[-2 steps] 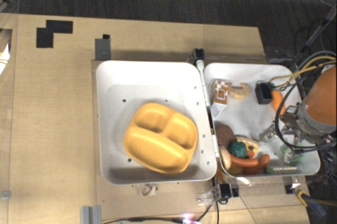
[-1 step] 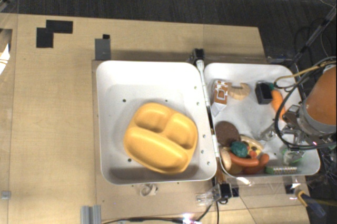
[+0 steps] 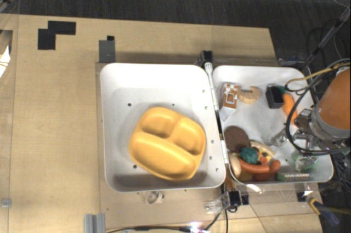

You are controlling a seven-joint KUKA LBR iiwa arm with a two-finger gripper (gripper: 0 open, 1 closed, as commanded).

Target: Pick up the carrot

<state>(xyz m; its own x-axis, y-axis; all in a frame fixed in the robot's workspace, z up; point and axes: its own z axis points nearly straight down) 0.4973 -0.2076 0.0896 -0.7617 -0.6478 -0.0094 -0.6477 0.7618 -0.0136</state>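
Carrot [image 3: 289, 104]: an orange piece is seen in the right bin, near the far right part, just beside a small black block [image 3: 275, 96]; its lower end is hidden by the cables of the arm.
Right bin [image 3: 258, 70]: the far wall and the middle floor are left bare; the near edge is crowded by a red sausage [image 3: 258, 168], a teal item [image 3: 249, 154] and a green stick [image 3: 293, 176].
Other contents: a brown disc [image 3: 236, 136] is placed near the left wall, and a brown-and-white packet [image 3: 229, 96] with a pale bread piece [image 3: 248, 95] is lying at the far left corner.
Left bin [image 3: 112, 117]: it is occupied by one large yellow bread-shaped object [image 3: 167, 142]; bare floor is left along the far wall and the left wall.
Divider: the two bins are touching along their inner rims.
Arm [image 3: 334, 106]: it is reaching in from the right, over the right edge of the right bin; the orange band is seen from above.
Gripper [image 3: 305, 145]: it is hanging low over the right side of the bin, near the carrot; whether the fingers are apart or together cannot be told.
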